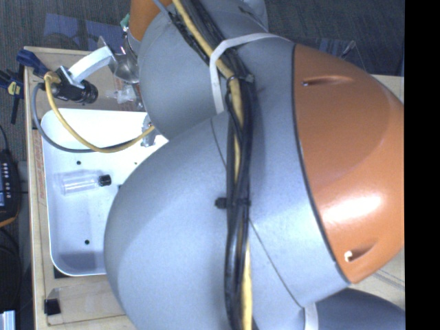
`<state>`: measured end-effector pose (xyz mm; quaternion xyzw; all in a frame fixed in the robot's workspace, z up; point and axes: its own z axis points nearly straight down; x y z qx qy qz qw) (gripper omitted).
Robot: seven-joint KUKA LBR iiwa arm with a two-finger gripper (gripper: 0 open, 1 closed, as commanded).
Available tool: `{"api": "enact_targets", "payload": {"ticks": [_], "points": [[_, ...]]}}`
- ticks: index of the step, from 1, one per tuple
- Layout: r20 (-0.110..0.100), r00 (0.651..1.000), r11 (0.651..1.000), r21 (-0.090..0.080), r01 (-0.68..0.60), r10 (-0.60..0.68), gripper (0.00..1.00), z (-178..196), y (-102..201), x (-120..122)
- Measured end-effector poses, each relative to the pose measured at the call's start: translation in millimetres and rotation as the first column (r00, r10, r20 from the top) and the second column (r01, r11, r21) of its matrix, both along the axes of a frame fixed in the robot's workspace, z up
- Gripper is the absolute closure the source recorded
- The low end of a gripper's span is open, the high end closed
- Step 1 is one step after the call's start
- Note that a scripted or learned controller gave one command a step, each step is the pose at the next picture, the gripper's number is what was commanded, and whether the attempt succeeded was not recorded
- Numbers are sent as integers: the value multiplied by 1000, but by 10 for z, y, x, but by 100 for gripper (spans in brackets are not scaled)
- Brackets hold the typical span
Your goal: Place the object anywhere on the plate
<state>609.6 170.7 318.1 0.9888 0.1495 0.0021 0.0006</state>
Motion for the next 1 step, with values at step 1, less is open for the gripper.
{"api": "enact_targets", "payload": {"ticks": [1], "points": [[-13,996,996,1,93,-93,0,-1088,-453,-229]]}}
